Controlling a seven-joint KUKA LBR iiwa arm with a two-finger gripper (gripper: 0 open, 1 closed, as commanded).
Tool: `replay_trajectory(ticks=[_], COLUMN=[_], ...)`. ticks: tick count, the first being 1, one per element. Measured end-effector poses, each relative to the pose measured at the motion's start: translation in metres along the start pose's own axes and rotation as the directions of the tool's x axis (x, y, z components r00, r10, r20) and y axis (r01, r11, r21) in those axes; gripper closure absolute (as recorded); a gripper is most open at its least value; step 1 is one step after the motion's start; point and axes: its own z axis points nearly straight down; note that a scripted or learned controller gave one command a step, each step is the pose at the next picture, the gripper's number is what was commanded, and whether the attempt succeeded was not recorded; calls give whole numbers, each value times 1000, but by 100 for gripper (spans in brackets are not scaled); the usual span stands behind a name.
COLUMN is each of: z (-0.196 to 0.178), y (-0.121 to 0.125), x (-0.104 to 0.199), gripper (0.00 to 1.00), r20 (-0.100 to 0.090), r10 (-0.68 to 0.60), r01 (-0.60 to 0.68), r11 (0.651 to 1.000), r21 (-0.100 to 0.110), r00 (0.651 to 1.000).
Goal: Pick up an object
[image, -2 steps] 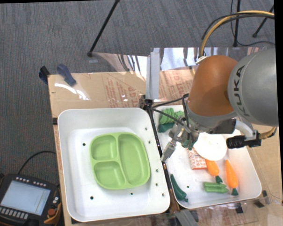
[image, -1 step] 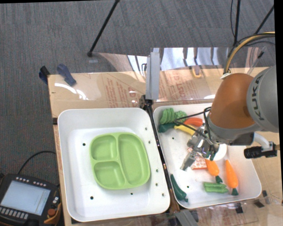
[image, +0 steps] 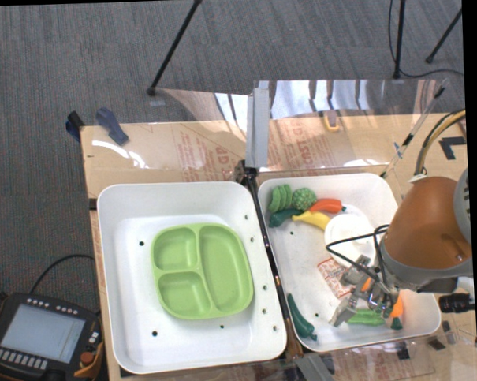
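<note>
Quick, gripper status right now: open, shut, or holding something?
Gripper: low in the right bin, just above a green toy vegetable; open or shut cannot be told.

We see faint reddish print on the cardboard sheet (image: 191,152) covering the desk and red marks on a small paper scrap (image: 334,273), all too blurred to read.
</note>
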Motion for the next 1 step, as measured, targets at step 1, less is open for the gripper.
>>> replay_trajectory(ticks=[1], z=[-1], y=[61], x=[-7], gripper=[0], r20=[7], r10=[97], r01=[-97], r11=[995], r21=[-3], r00=[995])
